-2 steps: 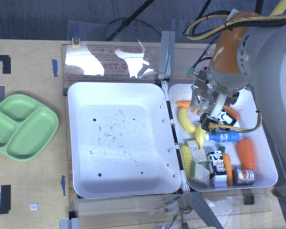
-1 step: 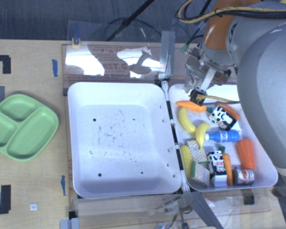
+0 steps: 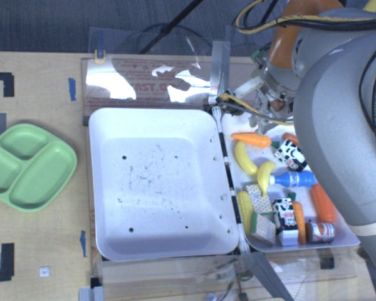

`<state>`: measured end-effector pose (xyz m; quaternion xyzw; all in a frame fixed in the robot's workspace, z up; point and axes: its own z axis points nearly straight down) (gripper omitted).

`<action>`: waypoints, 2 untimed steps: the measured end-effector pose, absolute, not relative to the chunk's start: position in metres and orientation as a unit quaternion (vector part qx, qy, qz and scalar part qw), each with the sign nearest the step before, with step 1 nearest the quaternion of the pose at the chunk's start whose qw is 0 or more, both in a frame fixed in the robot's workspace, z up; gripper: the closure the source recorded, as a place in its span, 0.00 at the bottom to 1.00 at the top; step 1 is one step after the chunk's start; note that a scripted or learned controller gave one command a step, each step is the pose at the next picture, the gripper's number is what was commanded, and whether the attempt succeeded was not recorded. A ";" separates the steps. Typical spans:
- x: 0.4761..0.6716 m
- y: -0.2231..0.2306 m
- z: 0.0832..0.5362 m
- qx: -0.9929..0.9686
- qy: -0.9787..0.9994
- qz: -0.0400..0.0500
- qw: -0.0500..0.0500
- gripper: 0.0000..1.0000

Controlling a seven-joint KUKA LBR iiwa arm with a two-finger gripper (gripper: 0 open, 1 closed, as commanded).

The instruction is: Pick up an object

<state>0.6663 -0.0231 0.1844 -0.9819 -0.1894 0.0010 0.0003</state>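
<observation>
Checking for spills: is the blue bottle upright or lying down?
Lying down: the bottle rests on its side in the right bin, white cap toward the banana.

overhead (slanted), facing both bins point(image 3: 106, 130)

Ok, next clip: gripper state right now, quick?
Gripper: cannot be told; it sits above the far end of the right shallow white bin, partly hidden behind the grey arm.

Wooden bench point(image 3: 37, 243) with two white bins point(image 3: 156, 180), green divided plate point(image 3: 30, 166).
</observation>
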 end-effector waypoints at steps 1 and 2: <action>0.659 0.023 0.185 -0.995 -0.103 0.000 0.001 1.00; 0.656 0.069 0.185 -0.994 -0.107 0.000 0.001 1.00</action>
